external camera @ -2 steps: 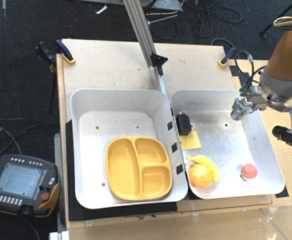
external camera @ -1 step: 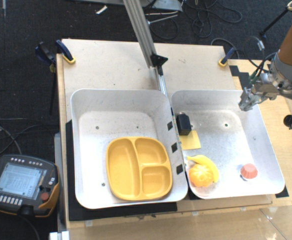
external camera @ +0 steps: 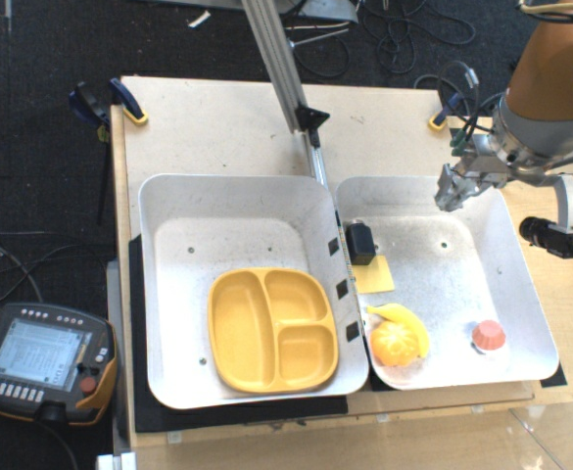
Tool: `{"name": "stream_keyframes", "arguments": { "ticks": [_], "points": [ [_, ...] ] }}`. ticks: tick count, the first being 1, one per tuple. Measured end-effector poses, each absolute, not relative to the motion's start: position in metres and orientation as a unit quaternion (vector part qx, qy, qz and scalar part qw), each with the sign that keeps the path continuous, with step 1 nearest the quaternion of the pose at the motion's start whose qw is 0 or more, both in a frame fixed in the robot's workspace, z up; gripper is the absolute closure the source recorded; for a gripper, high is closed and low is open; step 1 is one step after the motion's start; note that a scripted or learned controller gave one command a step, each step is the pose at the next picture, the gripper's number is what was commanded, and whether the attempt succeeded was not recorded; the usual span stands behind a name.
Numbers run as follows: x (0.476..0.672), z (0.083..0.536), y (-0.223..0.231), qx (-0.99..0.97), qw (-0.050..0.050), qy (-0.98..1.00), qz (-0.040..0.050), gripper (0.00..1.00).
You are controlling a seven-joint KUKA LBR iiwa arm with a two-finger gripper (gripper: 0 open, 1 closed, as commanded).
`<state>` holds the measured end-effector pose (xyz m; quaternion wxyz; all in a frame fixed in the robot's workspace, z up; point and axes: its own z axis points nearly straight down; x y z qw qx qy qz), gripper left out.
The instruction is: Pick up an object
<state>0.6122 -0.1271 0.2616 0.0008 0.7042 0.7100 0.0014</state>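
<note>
Worktop (external camera: pixel 217 125): pale board, lightly speckled, carrying two shallow white bins side by side. Clamps sit at its far corners, one at the left (external camera: pixel 129 104), one at the right (external camera: pixel 441 116).

Left bin (external camera: pixel 168 213): white, scuffed floor. Contains one yellow divided tray (external camera: pixel 271 329), rounded corners, three compartments: one long section on its left, two smaller ones on its right. It lies flat, toward the near side of the bin.

Right bin (external camera: pixel 482 253): white, same build, touching the left bin along the shared wall. Contents:
- Black block (external camera: pixel 360 242), small, boxy, close to the shared wall in the far half of the bin.
- Yellow flat square (external camera: pixel 374 274), thin like a pad or sponge sheet, just near of the black block and touching or nearly touching it.
- Orange fruit (external camera: pixel 395 344), round, dimpled skin, near-left corner of the bin.
- Banana (external camera: pixel 404 318), yellow, short and curved, lying against the orange fruit on its far side.
- Small pink-red item (external camera: pixel 489 336), round, cap-like, with a paler top; near-right part of the bin, well apart from the fruit.

Arm (external camera: pixel 550 67): grey with orange band, entering from the right, above the far-right corner of the right bin.

End effector (external camera: pixel 453 192): metallic grey, pointing down and left over the far edge of the right bin, well apart from every item in it. Whether it is apart or together cannot be told. Nothing is seen in it.

Surroundings: slanted metal pole (external camera: pixel 276 52) rising from the far end of the shared wall; teach pendant (external camera: pixel 41 360) on the dark floor at lower left.
</note>
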Motion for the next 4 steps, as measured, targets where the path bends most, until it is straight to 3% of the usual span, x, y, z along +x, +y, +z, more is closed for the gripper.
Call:
{"name": "stream_keyframes", "arguments": {
  "ticks": [2, 4],
  "points": [
    [0.631, 0.267, -0.021, 0.704, 0.001, 0.71, 0.0012, 1.0],
    [0.632, 0.248, 0.088, 0.704, 0.0, 0.71, 0.0009, 1.0]
  ]
}}
